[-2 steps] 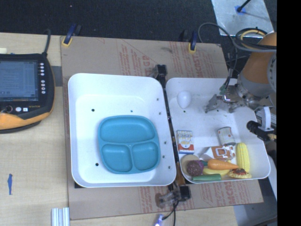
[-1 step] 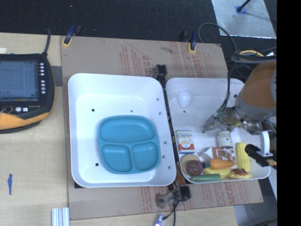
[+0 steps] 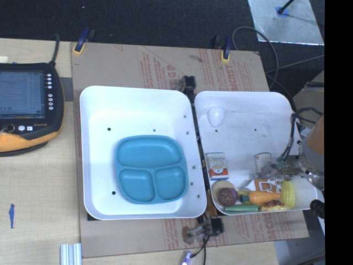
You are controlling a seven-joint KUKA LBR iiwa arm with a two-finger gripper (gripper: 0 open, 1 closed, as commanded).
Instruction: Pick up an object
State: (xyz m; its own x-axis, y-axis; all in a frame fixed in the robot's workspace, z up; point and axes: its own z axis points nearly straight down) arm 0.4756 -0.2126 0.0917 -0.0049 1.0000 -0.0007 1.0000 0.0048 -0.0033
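Task judged early: no object is seen lifted. 2 white bins sit side by side on the bench. The left bin (image 3: 94,148) holds a blue 3-compartment tray (image 3: 150,168), lying flat near its middle. The right bin (image 3: 248,106) holds the candidates, bunched along its near edge: a small red-and-white carton (image 3: 217,165) just beside the left wall, a dark red round item (image 3: 226,195) in the near-left corner, a green stick-like piece (image 3: 241,207) against the near rim, an orange carrot-like piece (image 3: 263,197) next to it, and a yellow corn-like piece (image 3: 288,194) toward the right. A pale round lump (image 3: 215,115) lies alone at the far-left of that bin, well apart from the pile. The gripper (image 3: 268,167) is seen low inside the right bin, above the right part of the pile, reached in from the right with the arm's orange band (image 3: 315,139) at the frame edge. The fingers appear slightly spread, with nothing identifiable pinched between them; contact with the flat printed item (image 3: 268,185) below them cannot be confirmed. Done so far, as a judgement: approach over the cluster. Left: closing on 1 item, verifying the grasp, lifting clear of the bin. Tight clutter there is likely to make a clean single-item grasp hard.
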